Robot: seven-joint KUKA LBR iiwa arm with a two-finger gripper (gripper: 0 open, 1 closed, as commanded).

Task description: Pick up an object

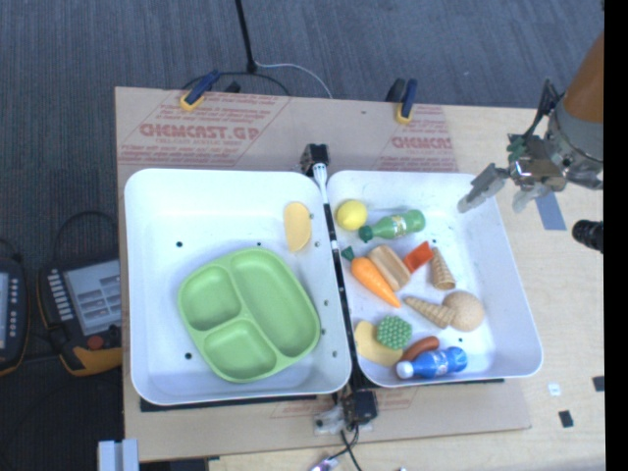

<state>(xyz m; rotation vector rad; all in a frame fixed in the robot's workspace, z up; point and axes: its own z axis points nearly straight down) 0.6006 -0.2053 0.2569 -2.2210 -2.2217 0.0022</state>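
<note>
The right bin holds several toy foods: a yellow lemon, a green bottle, an orange carrot, a bread roll, a red pepper piece, two ice-cream cones, a green round fruit, a red sausage and a blue bottle. My gripper hangs open above the bin's far right corner, nothing between its fingers. One grey finger points toward the bin, the other finger lies outside the rim.
The left bin carries a green three-part plate and a pale yellow piece near its far right wall. Clamps grip the board's far edge. A black cable runs off beyond the bench.
</note>
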